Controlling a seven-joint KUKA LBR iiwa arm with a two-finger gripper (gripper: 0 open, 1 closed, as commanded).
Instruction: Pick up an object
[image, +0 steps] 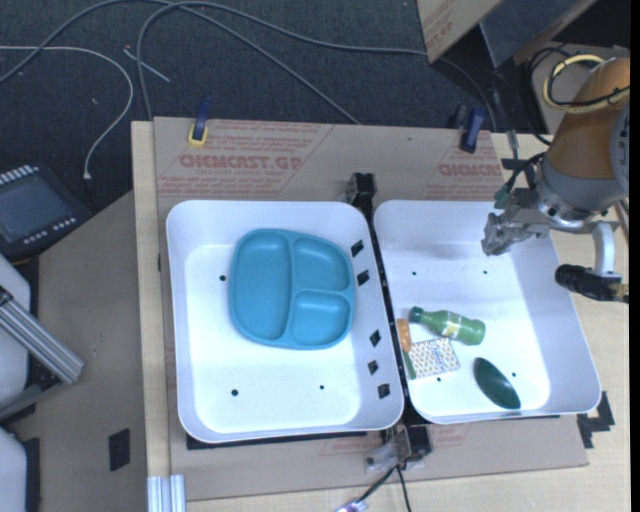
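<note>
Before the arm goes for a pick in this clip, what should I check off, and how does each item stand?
1. Targets present: ok. A green bottle, a patterned packet and a dark green oval piece lie in the right bin.
2. End effector over the right bin: ok, near its far edge.
3. End effector above a target: not ok; the objects sit nearer the front.
4. Bottle free-standing: not ok; it lies on its side, close to the packet.
5. Blue divided plate out of the way: ok, in the left bin.
</note>
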